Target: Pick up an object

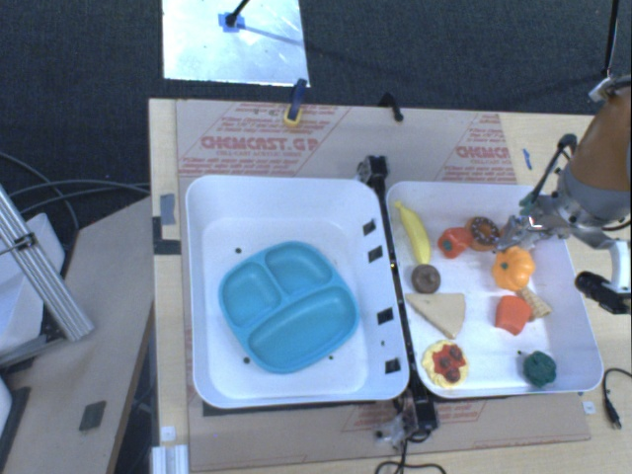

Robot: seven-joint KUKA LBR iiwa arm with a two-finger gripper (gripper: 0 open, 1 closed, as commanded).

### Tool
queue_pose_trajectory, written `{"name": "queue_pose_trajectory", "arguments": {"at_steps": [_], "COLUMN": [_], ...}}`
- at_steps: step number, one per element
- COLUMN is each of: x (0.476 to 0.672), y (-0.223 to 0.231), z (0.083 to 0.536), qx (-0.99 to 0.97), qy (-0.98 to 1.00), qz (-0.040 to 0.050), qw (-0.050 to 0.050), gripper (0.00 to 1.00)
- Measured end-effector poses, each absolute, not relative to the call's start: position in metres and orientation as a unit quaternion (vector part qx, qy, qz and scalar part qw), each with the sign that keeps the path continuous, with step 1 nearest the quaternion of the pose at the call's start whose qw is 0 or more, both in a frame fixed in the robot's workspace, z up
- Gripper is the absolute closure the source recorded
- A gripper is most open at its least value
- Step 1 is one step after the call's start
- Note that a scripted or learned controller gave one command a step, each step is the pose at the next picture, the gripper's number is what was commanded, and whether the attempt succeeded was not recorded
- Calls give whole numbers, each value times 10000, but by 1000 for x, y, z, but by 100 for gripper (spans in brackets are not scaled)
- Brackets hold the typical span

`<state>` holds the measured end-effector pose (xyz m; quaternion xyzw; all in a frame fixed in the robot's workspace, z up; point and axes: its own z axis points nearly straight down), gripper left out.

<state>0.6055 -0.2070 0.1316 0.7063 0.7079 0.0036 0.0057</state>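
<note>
The right bin (585,352) holds several toy foods: a yellow banana (413,233), a red pepper (454,242), a chocolate doughnut (484,230), an orange fruit (513,268), a brown ball (426,278), a pale wedge (439,312), an orange-red block (512,314), a small tart with red topping (445,361) and a green broccoli (538,367). My gripper (523,227) hangs over the bin's far right part, just right of the doughnut and above the orange fruit. I see nothing held in it.
The left bin (212,225) carries a blue divided plate (286,306). A black clip rail (387,265) runs between the bins. The arm's grey body (597,181) comes in over the right bin's far right corner. A tan cracker piece (536,304) lies beside the orange-red block.
</note>
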Motion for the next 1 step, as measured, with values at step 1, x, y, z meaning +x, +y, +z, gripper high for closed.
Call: {"name": "queue_pose_trajectory", "arguments": {"at_steps": [1], "x": [606], "y": [-207], "z": [143], "qx": [7062], "qy": [7080], "qz": [46], "qw": [73], "gripper": [100]}}
